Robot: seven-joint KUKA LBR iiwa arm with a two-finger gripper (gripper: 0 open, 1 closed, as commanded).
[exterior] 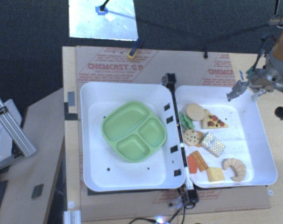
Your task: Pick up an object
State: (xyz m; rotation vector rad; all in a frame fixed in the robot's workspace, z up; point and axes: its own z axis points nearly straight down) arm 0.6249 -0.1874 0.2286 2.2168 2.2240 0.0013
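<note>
The right bin (260, 139) holds several toy foods. A tan round bun (195, 111) lies beside a pizza slice (214, 121) and a green piece (186, 121). Below them are a chocolate-chip cookie (192, 137), a patterned white block (213, 145), an orange strip (196, 162), a yellow cheese wedge (215, 174) and a curled shrimp (236, 169). My gripper (246, 92) hangs over the bin's far right corner, above and right of the pizza slice. Its fingers stand open with nothing between them.
A green divided plate (133, 131) sits in the left bin (92, 167). A black clip divider (175, 125) runs between the two bins. A shiny metal sheet (103, 14) lies beyond the bench, and an aluminium rail (8, 125) stands at the left.
</note>
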